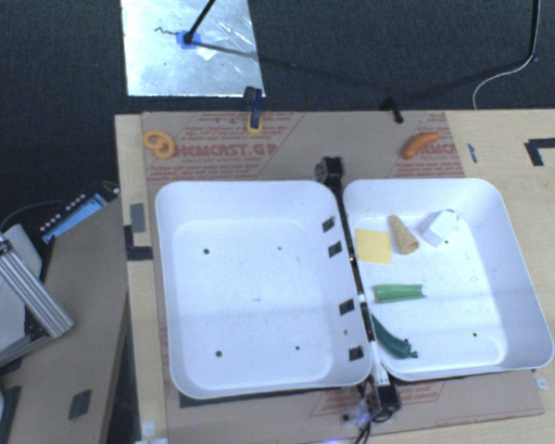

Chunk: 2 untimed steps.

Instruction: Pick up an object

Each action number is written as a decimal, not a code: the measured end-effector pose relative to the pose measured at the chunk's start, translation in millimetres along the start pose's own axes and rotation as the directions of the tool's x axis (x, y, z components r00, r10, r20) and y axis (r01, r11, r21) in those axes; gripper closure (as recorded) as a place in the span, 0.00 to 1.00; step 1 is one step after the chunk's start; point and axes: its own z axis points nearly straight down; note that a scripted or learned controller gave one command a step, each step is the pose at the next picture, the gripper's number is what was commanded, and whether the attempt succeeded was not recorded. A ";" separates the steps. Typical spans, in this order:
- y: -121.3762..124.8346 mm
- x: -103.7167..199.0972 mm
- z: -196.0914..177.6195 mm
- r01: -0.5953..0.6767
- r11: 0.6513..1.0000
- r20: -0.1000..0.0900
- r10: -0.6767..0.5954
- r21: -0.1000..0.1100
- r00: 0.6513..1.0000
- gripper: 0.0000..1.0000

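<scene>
The right bin (506, 251) holds several small objects. A flat yellow square (372, 246) lies near its left wall, with a tan cone-shaped piece (404, 234) beside it and a small white block (438, 227) further right. A light green bar (398, 293) lies lower down, and a dark green curved piece (392, 338) rests near the bin's front left corner. The left bin (253, 283) sits alongside.
On the brown board behind the bins lie an orange ring (158, 143), a yellow clip (254, 123) and an orange sausage-shaped toy (420, 144). Black clips (333, 225) line the seam between the bins. A metal frame (21, 286) stands at the left.
</scene>
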 end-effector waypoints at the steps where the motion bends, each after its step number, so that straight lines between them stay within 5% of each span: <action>1: 0.0 0.0 0.0 0.000 1.000 0.000 0.000 0.000 1.000 1.00; 2: 0.0 0.0 0.0 0.000 1.000 0.000 0.000 0.000 1.000 1.00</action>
